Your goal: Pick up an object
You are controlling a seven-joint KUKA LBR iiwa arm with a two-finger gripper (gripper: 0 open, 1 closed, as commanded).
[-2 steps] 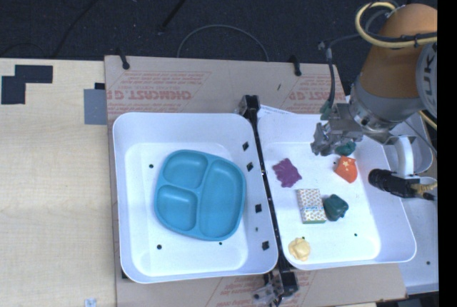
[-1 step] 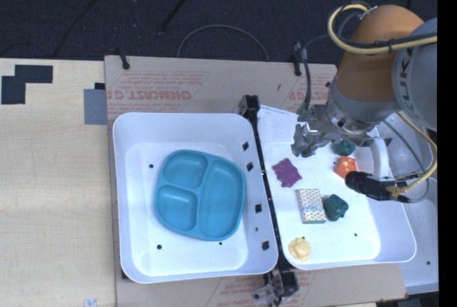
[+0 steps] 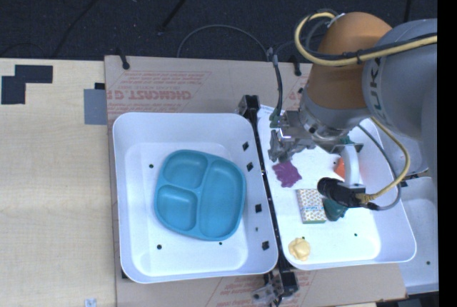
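Nothing has been lifted yet, as far as the view shows: every loose object in the right bin [image 3: 400, 241] lies on the bin floor, so the grasp and the lift are both left to do. The end effector [image 3: 283, 148] hangs low over the far left part of that bin, close beside the divider where the two bins meet, and its metal tip is a dark, cluttered shape against the white plastic; whether it is released or clenched I cannot tell, and no object is seen caught in it. The likeliest target, judging by closeness, is the small purple toy [image 3: 287, 173], which lies on the bin floor just beside and nearer the camera than the end effector, apparently apart from it. Further toward the camera from there lies a small patterned box [image 3: 310, 205], with a dark green piece [image 3: 334, 208] touching its right side, and a yellow toy [image 3: 300, 249] sits well apart near the bin's near rim. An orange and white object [image 3: 345, 165] lies to the right of the end effector, partly under the cables. A blue divided plate [image 3: 200, 193] rests in the left bin [image 3: 136, 155], well to the left. The arm [image 3: 400, 84] comes in from the right, its orange band [image 3: 350, 48] above the wrist, and the wrist bends steeply downward so the tool points down at the bin floor.
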